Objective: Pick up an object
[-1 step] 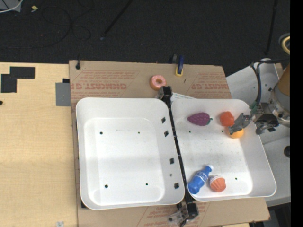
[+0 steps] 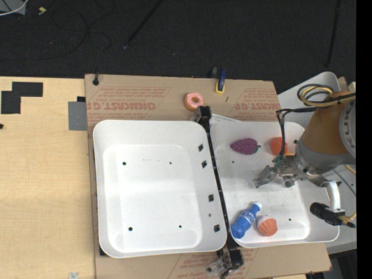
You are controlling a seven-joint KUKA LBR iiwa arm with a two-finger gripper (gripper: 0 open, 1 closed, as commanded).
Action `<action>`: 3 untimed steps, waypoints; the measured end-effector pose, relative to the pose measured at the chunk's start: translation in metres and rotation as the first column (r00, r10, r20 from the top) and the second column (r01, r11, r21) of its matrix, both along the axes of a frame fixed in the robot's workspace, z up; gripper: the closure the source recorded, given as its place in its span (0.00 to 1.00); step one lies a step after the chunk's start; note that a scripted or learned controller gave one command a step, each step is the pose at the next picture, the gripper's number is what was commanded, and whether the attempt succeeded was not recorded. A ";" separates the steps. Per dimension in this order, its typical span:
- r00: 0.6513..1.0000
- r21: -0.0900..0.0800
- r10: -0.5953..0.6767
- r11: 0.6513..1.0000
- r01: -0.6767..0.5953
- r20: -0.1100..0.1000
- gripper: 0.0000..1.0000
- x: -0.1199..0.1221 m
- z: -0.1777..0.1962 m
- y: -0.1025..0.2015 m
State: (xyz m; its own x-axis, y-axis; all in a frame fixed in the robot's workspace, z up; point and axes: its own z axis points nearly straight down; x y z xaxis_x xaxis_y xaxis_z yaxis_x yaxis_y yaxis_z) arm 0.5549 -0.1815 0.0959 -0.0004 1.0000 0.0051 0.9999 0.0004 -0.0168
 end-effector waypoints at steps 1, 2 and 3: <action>1.000 -0.005 0.003 1.000 -0.003 0.018 0.00 0.071 -0.009 0.006; 1.000 -0.001 0.004 1.000 -0.004 0.013 0.00 0.089 -0.009 0.064; 1.000 -0.003 0.002 1.000 -0.002 0.013 0.00 0.088 -0.009 0.090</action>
State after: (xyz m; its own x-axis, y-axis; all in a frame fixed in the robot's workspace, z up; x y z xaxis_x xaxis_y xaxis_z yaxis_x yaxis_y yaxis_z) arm 0.6433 -0.0916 0.0871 -0.0027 1.0000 0.0020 1.0000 0.0027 -0.0042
